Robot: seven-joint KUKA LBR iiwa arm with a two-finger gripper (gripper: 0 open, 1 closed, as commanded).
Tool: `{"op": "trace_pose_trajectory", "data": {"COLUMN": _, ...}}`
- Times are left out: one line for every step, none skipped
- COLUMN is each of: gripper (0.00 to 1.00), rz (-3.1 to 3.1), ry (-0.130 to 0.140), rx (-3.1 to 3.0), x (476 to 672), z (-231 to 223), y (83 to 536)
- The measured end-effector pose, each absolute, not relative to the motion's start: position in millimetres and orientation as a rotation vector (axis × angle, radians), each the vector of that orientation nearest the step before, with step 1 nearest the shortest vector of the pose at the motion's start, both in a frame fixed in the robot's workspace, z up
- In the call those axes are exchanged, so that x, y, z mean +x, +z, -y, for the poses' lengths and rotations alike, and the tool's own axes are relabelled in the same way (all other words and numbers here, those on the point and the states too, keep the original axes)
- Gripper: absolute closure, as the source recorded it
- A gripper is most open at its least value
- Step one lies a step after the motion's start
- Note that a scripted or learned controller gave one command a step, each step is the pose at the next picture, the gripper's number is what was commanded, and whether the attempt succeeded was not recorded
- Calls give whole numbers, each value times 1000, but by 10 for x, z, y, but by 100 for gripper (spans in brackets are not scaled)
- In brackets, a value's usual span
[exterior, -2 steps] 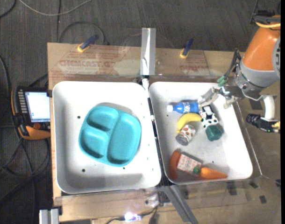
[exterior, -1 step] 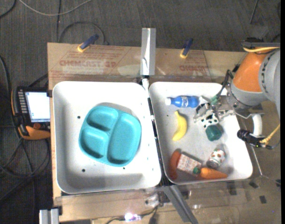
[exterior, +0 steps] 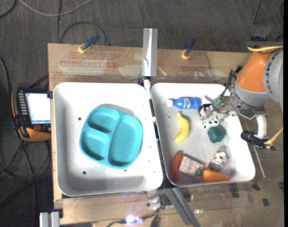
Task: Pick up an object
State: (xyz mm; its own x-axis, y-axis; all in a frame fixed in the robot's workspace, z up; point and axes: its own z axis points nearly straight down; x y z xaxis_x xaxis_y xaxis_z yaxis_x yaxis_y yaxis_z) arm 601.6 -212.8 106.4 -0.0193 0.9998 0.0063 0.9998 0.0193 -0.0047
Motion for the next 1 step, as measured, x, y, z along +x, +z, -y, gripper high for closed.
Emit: {"op": "trace_pose_trajectory", "data": {"gripper": 100, "rz": 2234, "ry": -1, "rx": -2191, "x": 6004, "z": 2116, "y": 1136}}
